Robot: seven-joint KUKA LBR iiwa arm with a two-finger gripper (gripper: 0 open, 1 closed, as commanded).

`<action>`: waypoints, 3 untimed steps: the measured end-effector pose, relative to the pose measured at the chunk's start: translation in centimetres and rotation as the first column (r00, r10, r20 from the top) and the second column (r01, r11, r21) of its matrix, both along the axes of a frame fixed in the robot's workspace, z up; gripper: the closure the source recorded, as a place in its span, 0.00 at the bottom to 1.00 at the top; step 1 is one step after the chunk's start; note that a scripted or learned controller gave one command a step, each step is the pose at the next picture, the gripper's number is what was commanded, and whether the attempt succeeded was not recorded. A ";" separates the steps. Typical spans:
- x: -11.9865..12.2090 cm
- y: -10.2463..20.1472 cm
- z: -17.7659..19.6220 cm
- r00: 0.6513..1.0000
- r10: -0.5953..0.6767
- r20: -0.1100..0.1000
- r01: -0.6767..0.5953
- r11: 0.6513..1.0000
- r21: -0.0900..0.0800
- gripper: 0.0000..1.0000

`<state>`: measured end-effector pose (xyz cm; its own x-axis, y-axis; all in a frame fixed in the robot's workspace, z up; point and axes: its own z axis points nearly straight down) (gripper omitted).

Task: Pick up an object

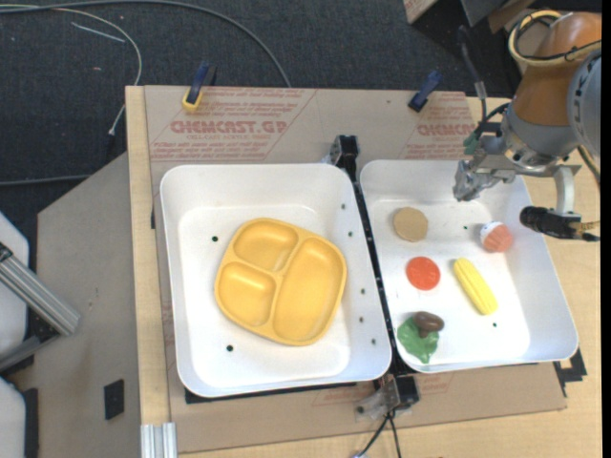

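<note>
Objects for picking lie in the right bin [544, 284]: a tan disc [411, 223] near its upper left, a pink piece [496, 238] toward the right wall, a red tomato [423, 273] at centre, a yellow corn cob [474, 285] just beside the tomato, and a green-and-brown item [420, 335] near the front edge. All rest apart from one another.

Gripper [468, 187] hangs over the bin's upper area, above and right of the disc, clear of every object. Jaw state: cannot tell.

Left bin [191, 256] bears a yellow divided plate [280, 281], set at a slant.
</note>
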<state>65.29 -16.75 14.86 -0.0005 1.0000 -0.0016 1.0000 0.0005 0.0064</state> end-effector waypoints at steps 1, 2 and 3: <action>0.2 0.4 6.5 1.000 0.001 0.002 -0.001 1.000 0.000 1.00; 0.2 0.5 7.2 1.000 0.001 -0.003 -0.001 1.000 0.001 1.00; -2.3 6.2 6.8 1.000 0.005 -0.009 -0.005 1.000 0.005 1.00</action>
<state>63.00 -10.57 21.65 -0.0053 1.0000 0.0031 1.0000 0.0053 -0.0031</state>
